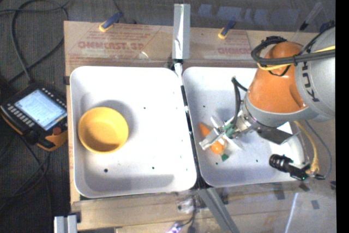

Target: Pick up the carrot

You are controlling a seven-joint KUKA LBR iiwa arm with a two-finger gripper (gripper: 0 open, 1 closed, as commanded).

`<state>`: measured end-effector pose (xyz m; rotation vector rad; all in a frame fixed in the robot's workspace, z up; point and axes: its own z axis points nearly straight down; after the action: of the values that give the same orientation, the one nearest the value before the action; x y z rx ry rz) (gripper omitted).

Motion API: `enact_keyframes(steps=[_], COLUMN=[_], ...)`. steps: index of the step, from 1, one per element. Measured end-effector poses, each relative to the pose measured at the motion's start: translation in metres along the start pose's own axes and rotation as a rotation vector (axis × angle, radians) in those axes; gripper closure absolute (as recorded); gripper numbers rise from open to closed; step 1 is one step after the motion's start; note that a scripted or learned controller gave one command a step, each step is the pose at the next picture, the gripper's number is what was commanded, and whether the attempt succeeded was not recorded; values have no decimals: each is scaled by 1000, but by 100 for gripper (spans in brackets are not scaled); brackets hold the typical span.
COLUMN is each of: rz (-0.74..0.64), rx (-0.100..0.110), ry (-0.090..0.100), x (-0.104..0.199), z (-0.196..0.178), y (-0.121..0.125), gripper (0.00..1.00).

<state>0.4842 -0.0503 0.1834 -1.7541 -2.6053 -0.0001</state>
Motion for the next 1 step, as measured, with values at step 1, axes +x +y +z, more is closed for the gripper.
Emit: enact_keyframes(steps=[1], rz=[172], rx=[-8], ry=[-7], x=[-54], z=[67], y=[-20], gripper=[0])
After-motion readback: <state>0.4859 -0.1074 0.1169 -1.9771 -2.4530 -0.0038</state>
